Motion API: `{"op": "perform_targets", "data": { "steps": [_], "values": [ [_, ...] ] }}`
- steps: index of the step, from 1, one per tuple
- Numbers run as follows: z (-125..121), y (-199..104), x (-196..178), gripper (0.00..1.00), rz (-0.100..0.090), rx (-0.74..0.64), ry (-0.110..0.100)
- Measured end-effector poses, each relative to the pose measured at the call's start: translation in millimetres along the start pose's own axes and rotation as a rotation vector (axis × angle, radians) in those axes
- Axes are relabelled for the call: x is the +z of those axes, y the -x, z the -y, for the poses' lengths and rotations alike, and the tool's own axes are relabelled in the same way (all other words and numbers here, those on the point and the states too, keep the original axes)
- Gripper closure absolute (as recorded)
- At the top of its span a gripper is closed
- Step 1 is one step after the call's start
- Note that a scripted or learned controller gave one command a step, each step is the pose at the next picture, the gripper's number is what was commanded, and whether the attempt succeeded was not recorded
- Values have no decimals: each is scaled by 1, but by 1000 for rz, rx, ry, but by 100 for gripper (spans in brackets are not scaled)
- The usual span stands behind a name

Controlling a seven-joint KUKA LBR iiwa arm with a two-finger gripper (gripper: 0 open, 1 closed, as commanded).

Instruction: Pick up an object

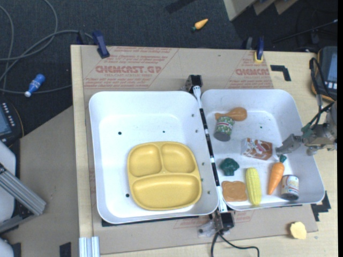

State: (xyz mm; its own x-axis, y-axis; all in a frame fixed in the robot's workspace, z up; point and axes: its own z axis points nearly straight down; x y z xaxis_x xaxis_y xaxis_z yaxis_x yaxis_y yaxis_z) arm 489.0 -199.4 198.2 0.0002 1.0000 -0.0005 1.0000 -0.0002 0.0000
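We see a bench on dark carpet, bearing two white bins. The left bin holds a yellow tray. In the right bin lie a drumstick, a jar, a packet, broccoli, toast, corn, a carrot and a can. The claw hangs at the bin's right side, just above the carrot's top and beside the packet; we cannot tell whether it is clenched or released

the gripper is a small grey metal part with dull, pale fingers. behind it the wrist is a darker block of grey pieces. thin dark cables run up from it.
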Motion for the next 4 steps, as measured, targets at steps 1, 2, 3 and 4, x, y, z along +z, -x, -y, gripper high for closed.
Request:
{"op": "perform_targets", "data": {
  "steps": [1, 2, 3, 4],
  "values": [
    [12, -3, 119, 0, -3, 1, -6],
    [-40, -61, 114, 0, -1, -8, 4],
    [-38, -56, 103, 100, 1, -1, 3],
    [-90, -129, -7, 100, -2, -11, 16]
  ]
}}
